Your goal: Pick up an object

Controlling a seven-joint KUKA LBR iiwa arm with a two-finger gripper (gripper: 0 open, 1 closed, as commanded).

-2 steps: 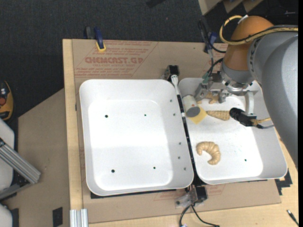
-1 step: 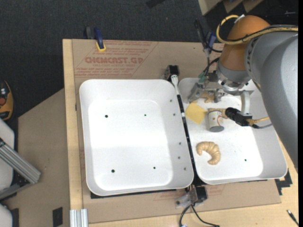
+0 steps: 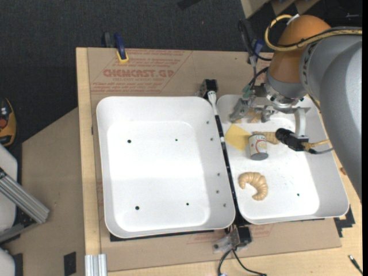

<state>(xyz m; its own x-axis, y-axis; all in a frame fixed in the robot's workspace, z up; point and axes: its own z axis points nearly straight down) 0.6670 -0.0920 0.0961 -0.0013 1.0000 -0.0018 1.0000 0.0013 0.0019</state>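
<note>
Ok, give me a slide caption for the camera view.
KUKA arm's gripper at the back of the right bin, near a yellow wedge, small can and croissant.

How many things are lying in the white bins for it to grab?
3, all in the right bin: a croissant near the front, a small can mid-bin, and a yellow wedge beside the can. The arm overhangs the back, so something may be hidden there.

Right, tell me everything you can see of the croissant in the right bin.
The croissant is a small tan, crescent-shaped pastry, likely a toy, with ridged segments and a glossy look. It lies flat on the floor of the right bin, toward its near left part, curved ends pointing down and left. Nothing touches it; the small can stands apart, farther back.
</note>
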